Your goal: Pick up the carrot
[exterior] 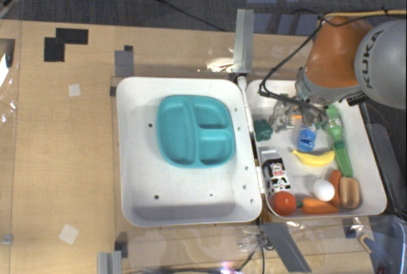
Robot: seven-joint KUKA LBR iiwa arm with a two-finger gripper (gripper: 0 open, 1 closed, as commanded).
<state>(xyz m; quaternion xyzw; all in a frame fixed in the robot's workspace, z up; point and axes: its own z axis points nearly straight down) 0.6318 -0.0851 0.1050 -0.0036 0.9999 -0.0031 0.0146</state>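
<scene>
Pale wood makes up the bench point(63, 171), and on it I see two shallow white bins side by side. My left bin point(184, 209) carries a teal divided plate point(194, 130) and little else. My right bin point(375, 199) is crowded: a banana point(314, 157), a white egg point(324, 191), a tomato point(284, 203), a blue bottle point(307, 138), a green vegetable point(339, 142) along the right edge, and a small black-and-white carton point(275, 175).

The carrot point(320, 206) lies flat at the bin's near edge, between the tomato and the near right corner, just below the egg. Nothing touches it from above, so I judge the pick not yet begun; the whole reach, descent and grasp are left.

The arm point(346, 56) comes in over the bin's far right corner, wrist pointing down, with the gripper point(296, 115) hanging over the far end of the bin, near the blue bottle and well apart from the carrot. The fingers blur into cables and clutter, so I cannot tell whether the jaws are open or closed; they seem to hold nothing.
</scene>
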